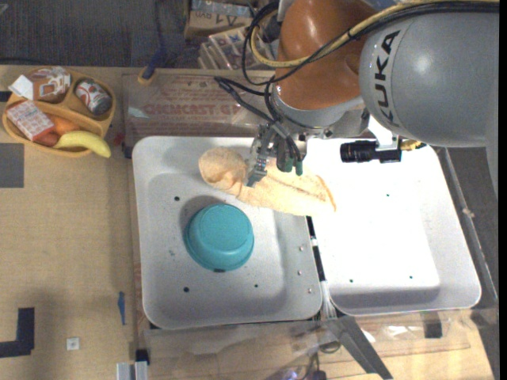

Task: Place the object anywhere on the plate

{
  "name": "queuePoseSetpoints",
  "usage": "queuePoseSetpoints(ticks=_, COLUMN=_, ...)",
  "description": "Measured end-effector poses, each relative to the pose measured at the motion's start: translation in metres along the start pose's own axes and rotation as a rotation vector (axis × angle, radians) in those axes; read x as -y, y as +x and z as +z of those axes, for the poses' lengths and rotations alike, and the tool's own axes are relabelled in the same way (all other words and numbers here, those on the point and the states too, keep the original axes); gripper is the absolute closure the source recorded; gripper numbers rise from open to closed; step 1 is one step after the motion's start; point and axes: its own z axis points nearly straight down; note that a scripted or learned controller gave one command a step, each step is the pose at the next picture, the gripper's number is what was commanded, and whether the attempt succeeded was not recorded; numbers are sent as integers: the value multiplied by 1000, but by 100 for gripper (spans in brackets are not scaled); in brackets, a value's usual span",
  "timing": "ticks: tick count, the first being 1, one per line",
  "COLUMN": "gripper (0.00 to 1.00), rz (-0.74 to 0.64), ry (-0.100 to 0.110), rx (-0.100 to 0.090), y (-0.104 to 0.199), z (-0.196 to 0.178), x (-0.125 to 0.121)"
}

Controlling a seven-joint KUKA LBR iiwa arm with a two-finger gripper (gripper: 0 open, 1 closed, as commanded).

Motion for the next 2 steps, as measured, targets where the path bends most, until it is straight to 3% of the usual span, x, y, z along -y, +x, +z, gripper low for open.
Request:
queuePoseSetpoints(ticks=1, gripper=100, rz=-222, ry=1, rx=-5, y=9, z=7, x=-18)
queuePoseSetpoints(ticks=2, gripper=0, rz=-222, ry=1, rx=-4, y=9, z=7, x=-18)
